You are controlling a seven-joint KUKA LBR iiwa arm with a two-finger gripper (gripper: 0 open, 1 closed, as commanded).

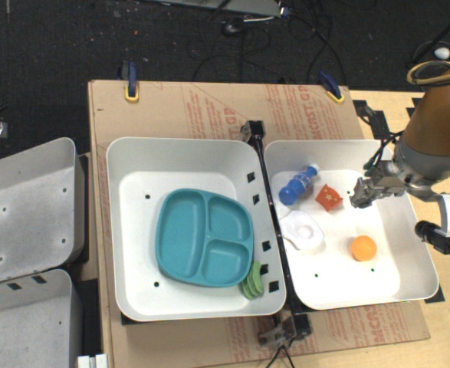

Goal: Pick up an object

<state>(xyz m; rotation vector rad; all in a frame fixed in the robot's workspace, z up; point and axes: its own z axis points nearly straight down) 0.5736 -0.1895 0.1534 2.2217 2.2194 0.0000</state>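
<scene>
Nearest the camera, in the right bin (pixel 420 282), an orange ball (pixel 363 248) lies on the white floor: small, round, plain bright orange, well clear of the walls. Just left of it and a little farther back sits a clear, whitish plastic piece (pixel 301 231), flat and hard to make out against the bin. In the left bin (pixel 125 228) a teal divided plate (pixel 205 238) with three compartments fills much of the floor, and a small green object (pixel 252 283) rests against its near right edge, touching the bin wall.

Farther back in the right bin, a small red block (pixel 329 198) with a pale mark on top lies beside a blue bottle (pixel 297 185), which is on its side with its cap toward the far right. The gripper (pixel 360 196) hangs low over the bin floor just right of the red block, apart from it and from the ball; nothing shows between its fingers, and whether they are spread or closed cannot be told. The grey arm (pixel 431 140) reaches in from the right.
</scene>
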